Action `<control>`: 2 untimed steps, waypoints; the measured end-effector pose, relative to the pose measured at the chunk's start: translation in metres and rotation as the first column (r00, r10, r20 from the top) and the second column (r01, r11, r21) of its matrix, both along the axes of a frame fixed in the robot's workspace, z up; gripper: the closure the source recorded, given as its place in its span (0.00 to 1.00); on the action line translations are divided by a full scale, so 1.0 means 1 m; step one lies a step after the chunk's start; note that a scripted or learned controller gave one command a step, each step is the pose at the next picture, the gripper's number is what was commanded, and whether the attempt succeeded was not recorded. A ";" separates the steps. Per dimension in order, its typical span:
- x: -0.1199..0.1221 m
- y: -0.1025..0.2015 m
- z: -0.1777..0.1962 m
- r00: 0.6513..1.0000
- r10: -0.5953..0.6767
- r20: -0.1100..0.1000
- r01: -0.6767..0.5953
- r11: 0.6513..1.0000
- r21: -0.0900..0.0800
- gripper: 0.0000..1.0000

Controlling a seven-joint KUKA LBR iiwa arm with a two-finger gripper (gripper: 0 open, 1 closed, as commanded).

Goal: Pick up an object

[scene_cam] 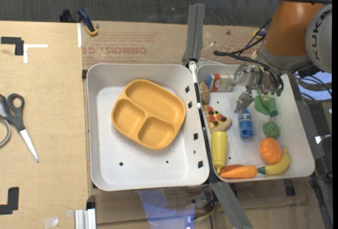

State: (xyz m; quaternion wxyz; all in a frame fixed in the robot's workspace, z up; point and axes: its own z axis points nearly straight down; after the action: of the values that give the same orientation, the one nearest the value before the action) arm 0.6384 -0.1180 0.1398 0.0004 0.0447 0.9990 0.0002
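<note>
Grey and orange, the arm (296, 22) reaches in from the right above the right white bin (303, 133), its two-finger gripper (253, 91) hanging over the bin's far half. Whether it is wide, narrow or gripping anything cannot be told. Just beneath it lies a blue plastic bottle (245, 123), and a green toy vegetable (265, 105) sits right beside it. Nearer the front edge lie a yellow bottle (218, 150), an orange carrot (238, 171), a small orange pumpkin (270, 151) and a yellow banana (280, 165). The left white bin (100, 133) holds a yellow divided plate (148, 113). Scissors (18, 122) rest on the bench.
</note>
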 end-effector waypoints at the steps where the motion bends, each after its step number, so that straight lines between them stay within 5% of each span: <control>1: -0.044 -0.023 -0.046 0.999 -0.042 0.003 0.042 0.999 -0.001 0.00; 2: -0.098 -0.039 -0.047 0.996 -0.086 0.002 0.086 0.996 -0.001 0.00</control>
State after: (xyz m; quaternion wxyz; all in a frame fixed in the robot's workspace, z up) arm 0.5406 -0.1566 0.0927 0.0014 0.0878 0.9961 -0.0002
